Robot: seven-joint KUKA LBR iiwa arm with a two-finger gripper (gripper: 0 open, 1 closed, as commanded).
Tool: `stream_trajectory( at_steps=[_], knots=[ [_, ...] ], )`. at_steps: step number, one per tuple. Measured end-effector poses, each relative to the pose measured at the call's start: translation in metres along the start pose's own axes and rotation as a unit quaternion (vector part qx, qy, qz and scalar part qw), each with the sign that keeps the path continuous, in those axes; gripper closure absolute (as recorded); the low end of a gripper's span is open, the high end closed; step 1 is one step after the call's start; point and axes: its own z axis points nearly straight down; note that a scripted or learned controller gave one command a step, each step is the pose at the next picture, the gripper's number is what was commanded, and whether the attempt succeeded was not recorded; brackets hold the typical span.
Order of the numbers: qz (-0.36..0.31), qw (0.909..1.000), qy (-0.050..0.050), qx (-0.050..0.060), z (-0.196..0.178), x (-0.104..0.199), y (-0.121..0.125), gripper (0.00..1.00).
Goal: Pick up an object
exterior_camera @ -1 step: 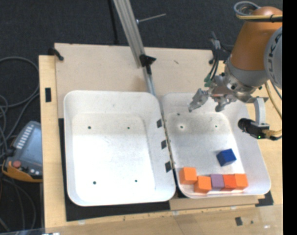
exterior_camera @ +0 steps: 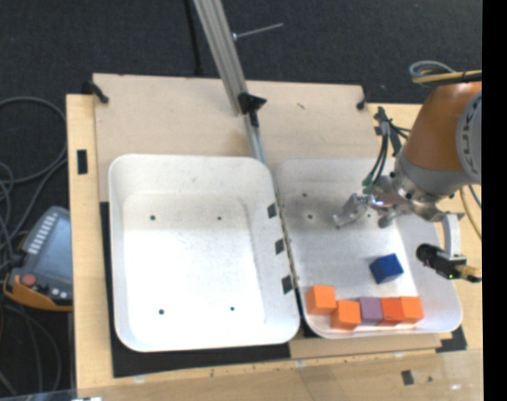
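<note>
Starting at the left, the left bin (exterior_camera: 195,249) shows bare white floor with a few dark specks, so the only candidates lie in the right bin (exterior_camera: 320,182). Along its near wall runs a row of small cubes: an orange cube (exterior_camera: 321,298) at the left end, a second orange cube (exterior_camera: 347,313) just beside it, then a purple cube (exterior_camera: 371,309), and another orange pair (exterior_camera: 402,308) touching at the right end. A blue cube (exterior_camera: 387,267) sits alone, a little farther back and apart from the row, turned at an angle to the bin walls. The gripper (exterior_camera: 353,210) hangs over the far half of this bin, left of the arm's orange band (exterior_camera: 437,136); whether its fingers are parted or closed I cannot tell at this size, and nothing is visible between them. The likely trouble is the packed row: fingers descending there could strike a neighbouring cube or the wall and nudge blocks instead of closing on one. The blue cube looks the safer target, though its skew could make it twist out if the fingers are not aligned with its faces.
</note>
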Motion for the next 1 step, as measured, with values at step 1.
stream_trajectory(
  at_steps=[1],
  knots=[
    [0.0,1.0,0.0,-0.004,0.0696,-0.0448,-0.0338,0.0]
  ],
)
